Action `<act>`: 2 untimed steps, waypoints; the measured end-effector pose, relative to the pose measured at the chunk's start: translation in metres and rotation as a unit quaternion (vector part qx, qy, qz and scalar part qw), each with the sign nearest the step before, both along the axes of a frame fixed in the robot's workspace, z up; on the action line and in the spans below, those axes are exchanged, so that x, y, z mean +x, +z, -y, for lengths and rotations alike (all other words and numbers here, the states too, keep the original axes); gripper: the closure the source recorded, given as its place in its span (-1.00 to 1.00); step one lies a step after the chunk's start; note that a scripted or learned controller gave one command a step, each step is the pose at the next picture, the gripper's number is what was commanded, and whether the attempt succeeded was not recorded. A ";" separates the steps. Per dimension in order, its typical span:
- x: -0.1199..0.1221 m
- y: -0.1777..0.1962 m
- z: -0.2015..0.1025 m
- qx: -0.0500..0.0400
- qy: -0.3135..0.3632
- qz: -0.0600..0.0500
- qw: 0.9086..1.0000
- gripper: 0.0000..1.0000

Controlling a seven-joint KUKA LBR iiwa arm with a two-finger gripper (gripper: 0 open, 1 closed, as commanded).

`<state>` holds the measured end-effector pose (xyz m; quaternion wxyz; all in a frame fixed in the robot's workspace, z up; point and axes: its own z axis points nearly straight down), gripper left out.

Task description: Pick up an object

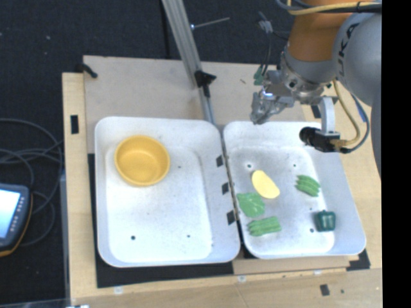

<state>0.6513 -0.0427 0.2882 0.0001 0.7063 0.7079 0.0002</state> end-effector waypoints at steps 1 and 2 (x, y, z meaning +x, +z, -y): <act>-0.002 -0.002 -0.055 0.000 0.000 0.000 1.000 1.00; -0.012 -0.019 -0.114 0.000 0.001 0.000 1.000 1.00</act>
